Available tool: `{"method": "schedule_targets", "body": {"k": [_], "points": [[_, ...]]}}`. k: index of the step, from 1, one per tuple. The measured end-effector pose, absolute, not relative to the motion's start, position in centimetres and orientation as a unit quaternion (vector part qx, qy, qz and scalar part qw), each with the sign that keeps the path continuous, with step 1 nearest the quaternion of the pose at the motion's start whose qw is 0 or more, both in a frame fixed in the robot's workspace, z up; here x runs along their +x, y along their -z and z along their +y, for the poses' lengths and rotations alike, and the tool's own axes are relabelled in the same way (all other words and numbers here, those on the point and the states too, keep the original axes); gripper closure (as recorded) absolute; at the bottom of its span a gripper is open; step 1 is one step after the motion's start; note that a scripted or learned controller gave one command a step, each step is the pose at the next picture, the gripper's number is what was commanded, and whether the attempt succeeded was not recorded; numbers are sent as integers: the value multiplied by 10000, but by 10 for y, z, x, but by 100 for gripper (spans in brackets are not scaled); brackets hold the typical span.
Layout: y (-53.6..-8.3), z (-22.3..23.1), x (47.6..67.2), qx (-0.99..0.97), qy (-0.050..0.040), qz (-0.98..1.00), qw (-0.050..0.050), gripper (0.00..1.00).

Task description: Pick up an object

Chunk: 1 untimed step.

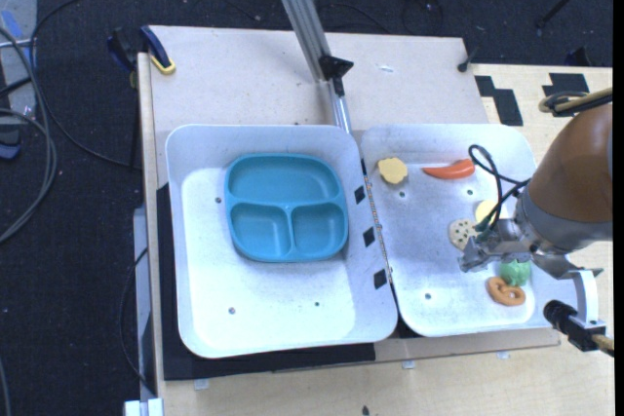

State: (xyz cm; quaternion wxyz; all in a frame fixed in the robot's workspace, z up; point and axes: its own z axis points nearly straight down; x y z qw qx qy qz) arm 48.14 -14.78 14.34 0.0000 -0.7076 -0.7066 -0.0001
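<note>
In the right bin (429, 307) lie one yellow piece (393, 171), one orange-red pepper (449, 170), one round cracker (460, 231), one green piece (516, 272) and one pretzel (506, 291). The claw (478, 255) hovers among them, its grip unreadable. One blue divided tray (288, 208) occupies the left bin (273, 317).

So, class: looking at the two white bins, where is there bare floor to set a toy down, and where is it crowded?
Left bin: bare floor in front of and left of the blue divided tray. Right bin: bare in the near-left part, below the yellow piece. Crowded: the right side, where the gripper sits among the cracker, green piece and pretzel, with the orange pepper behind.
</note>
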Motion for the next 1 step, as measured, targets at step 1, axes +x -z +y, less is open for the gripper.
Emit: {"method": "schedule_targets", "body": {"k": [1], "points": [[-206,-150,481,-7064,14,-7078,-30,100]]}}
